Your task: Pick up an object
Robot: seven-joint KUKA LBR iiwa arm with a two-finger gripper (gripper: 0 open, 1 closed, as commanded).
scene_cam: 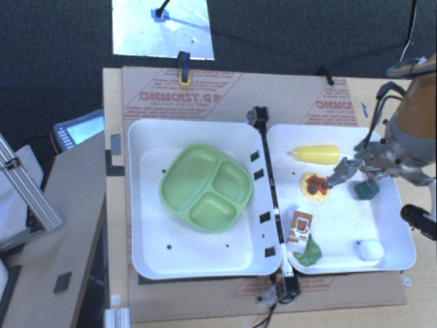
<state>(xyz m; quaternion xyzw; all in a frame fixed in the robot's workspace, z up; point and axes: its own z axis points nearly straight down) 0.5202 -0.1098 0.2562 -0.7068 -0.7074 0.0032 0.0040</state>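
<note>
1. Likeliest target, judging by position alone: the small orange-and-red round piece (315, 185). Lying flat on the floor of the right bin (396, 224), just below a yellow bottle-shaped toy (315, 154).
2. Tool (348, 176) hanging low over that bin, just right of the orange piece and just left of a teal lump (366, 190). Open or closed? Can't tell from this slant. Nothing visibly gripped, so not calling this a pick yet.
3. Biggest worry: looks like a flat, low piece. Easy to skate over the top or nudge sideways instead of pinching, then come up with nothing.
4. Second worry: crowding. Yellow toy close above, teal lump close on the other side. An off-centre drop could shove one of them or half-catch two things at once, and probably lose both on the lift.
5. Further out, toward the front of the same bin: an orange-and-white card (299, 225), a floppy green thing (308, 253) and a white ball (371, 250). Well apart from the tool, so probably no trouble.
6. Leftward push = piece sliding toward the bin wall by the divider (268, 183), much harder to get around there.
7. Left bin (147, 251) with the green divided plate (206, 187), and the tabletop (232, 91) around both: out of the action.
</note>
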